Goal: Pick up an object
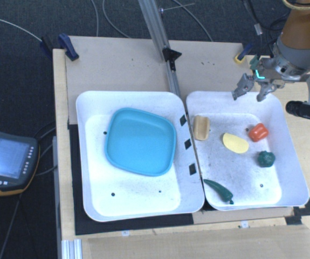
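Overhead view of the two-bin bench. The gripper [253, 89] hangs above the far rim of the right bin [292, 169], its two fingers spread apart with nothing between them; this released, raised stance suits an approach not yet committed to any one object. The candidates for picking all lie on the floor of the right bin: a tan block [201, 127] against the wall shared with the left bin, a yellow oval piece [235, 143] near the middle, a red piece [258, 132] just beside it toward the far right, a dark green lump [266, 158] near the right wall, and a green pepper-like piece [219, 190] at the near edge. Being well apart from one another, most of them leave room for fingers on either side. The left bin [93, 196] holds a blue plate [140, 141], lying flat. The arm's upper links are cut off by the frame's top right corner. The fingertips' height above the bin cannot be judged from this slant, and the small objects' exact identities stay uncertain.
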Controlling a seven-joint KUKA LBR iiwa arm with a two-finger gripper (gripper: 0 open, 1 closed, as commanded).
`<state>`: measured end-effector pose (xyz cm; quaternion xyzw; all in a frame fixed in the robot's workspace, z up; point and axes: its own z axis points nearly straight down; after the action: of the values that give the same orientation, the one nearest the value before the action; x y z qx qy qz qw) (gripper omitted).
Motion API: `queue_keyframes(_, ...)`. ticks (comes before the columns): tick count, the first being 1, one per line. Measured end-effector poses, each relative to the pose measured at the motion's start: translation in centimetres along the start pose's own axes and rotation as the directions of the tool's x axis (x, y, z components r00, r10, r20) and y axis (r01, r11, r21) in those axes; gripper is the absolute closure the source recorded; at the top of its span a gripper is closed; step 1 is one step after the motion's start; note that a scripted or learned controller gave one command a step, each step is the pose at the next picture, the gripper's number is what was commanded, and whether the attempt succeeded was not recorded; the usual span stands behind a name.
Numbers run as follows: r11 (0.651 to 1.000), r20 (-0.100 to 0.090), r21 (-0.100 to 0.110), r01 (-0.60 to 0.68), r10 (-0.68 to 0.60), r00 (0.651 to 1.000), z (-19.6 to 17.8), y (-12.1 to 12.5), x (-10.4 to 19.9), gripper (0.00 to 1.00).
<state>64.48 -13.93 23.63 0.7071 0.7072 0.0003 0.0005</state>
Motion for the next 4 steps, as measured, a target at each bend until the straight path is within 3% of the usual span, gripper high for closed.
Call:
queue_keyframes(1,1.000,0.000,0.000,0.000,0.000,1.000,0.0,0.0,0.0,0.00)
queue_keyframes(3,1.000,-0.001,0.006,0.000,0.000,1.000,11.2,1.0,-1.2,0.00)
queue_keyframes(4,1.000,-0.001,0.004,0.000,0.000,1.000,14.2,0.9,-1.1,0.00)
